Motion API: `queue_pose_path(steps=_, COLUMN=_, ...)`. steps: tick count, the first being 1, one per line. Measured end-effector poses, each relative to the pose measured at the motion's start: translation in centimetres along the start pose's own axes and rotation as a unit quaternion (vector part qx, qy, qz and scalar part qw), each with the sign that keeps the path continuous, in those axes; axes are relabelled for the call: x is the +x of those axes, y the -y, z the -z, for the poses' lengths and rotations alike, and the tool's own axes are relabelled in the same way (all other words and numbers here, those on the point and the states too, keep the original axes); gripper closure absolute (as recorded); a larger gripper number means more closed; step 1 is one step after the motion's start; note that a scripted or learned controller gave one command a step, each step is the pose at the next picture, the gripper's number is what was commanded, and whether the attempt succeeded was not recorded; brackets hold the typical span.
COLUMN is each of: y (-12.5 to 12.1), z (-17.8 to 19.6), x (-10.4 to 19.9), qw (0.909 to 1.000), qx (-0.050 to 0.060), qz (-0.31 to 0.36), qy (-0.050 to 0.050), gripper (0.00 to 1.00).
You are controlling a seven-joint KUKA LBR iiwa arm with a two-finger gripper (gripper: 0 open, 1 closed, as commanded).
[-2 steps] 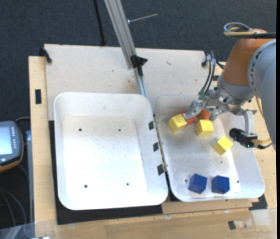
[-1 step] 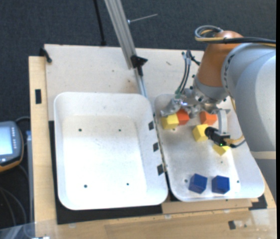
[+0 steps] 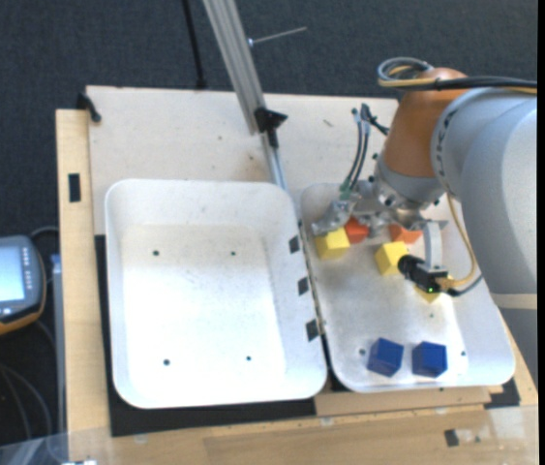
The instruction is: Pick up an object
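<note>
The gripper, grip state I cannot tell, hovers near a yellow block, likely light, rigid, best pinched across flat sides.

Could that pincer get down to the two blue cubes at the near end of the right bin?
Probably yes. The blue cubes lie in the open with bare floor around them, apart from the yellow blocks crowding the pincer.

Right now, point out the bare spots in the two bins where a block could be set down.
The left white bin has bare floor from wall to wall. In the right white bin, a strip is free between the yellow cube and the two blue cubes. The far end under the claw is crowded.
</note>
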State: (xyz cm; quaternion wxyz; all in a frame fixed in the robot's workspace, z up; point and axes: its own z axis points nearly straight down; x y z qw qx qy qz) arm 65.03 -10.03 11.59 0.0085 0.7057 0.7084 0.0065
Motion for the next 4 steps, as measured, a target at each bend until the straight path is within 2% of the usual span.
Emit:
queue_pose_path(steps=3, y=0.0, z=0.1, x=-0.1, qw=1.0, qx=-0.003, qz=-0.002, qy=0.001, gripper=0.0)
queue_pose_path(steps=4, y=2.2, z=0.2, x=0.4, qw=1.0, qx=-0.003, qz=-0.004, qy=0.002, gripper=0.0)
